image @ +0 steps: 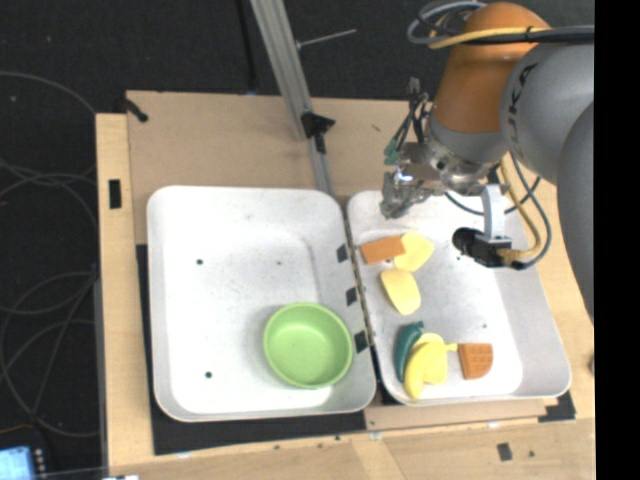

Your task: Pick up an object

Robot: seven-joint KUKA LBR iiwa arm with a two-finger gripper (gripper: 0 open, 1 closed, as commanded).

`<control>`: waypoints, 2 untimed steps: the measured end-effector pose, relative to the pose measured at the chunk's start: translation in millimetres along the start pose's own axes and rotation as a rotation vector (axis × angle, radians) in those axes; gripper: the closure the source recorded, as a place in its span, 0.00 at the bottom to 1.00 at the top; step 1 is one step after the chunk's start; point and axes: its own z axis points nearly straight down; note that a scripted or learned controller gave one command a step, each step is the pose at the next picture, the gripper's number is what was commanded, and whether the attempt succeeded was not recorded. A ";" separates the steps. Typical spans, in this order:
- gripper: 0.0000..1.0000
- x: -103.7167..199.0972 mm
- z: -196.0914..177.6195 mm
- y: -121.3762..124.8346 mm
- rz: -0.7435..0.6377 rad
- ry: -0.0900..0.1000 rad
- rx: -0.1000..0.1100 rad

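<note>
My gripper [398, 200] hangs over the far left corner of the right bin [520, 298], just above the bin floor, with nothing visibly between its fingers. Just in front of it lie an orange block [380, 250] and a pale yellow piece [415, 253]. Another yellow piece [401, 291] sits closer to the middle. At the near edge a dark teal item [405, 343], a yellow item [428, 363] and a small orange waffle-like piece [476, 360] lie close together.
The left bin [220, 258] holds a green bowl [308, 344] at its near right corner. A slanted metal pole [285, 68] rises behind the bins. Black cables and a connector [485, 246] hang from the wrist over the right bin.
</note>
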 end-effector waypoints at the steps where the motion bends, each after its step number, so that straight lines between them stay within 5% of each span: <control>1: 1.00 46.7 -11.3 -8.0 0.002 0.000 0.001; 2: 1.00 104.8 -20.2 -16.3 -0.003 0.001 -0.001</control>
